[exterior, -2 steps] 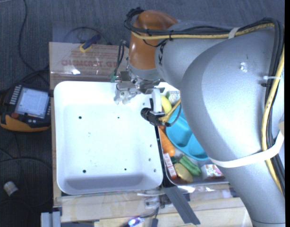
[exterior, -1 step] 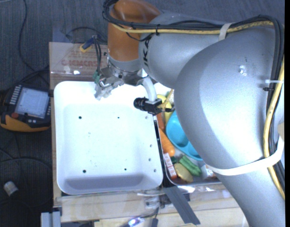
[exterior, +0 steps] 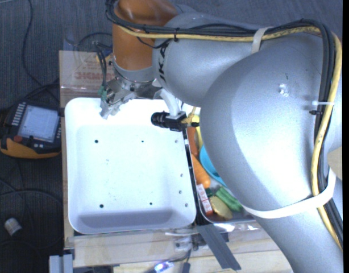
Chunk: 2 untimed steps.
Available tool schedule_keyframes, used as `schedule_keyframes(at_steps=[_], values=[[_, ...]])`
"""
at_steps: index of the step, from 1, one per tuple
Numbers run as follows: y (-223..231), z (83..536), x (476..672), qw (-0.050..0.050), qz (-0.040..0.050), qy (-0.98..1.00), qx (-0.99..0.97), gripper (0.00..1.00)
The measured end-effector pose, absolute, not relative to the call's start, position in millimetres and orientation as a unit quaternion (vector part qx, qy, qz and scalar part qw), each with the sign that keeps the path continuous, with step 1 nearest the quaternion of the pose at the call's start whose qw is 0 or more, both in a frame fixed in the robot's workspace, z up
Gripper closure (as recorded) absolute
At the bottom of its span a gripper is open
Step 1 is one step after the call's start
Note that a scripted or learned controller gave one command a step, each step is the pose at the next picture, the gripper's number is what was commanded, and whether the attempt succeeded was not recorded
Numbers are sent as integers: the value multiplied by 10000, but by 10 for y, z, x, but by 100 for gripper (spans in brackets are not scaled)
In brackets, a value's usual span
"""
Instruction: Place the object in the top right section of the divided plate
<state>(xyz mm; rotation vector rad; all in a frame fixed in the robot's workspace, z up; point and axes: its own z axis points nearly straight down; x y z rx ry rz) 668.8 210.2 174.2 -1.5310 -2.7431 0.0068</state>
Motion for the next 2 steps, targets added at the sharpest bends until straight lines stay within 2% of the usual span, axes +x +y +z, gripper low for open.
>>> schedule_keyframes(at_steps=[1,2], values=[[2220,922,5748,0,4,-8603,-5098,100],[2279,891,6498,-23,-28,-9075,-4201,100]])
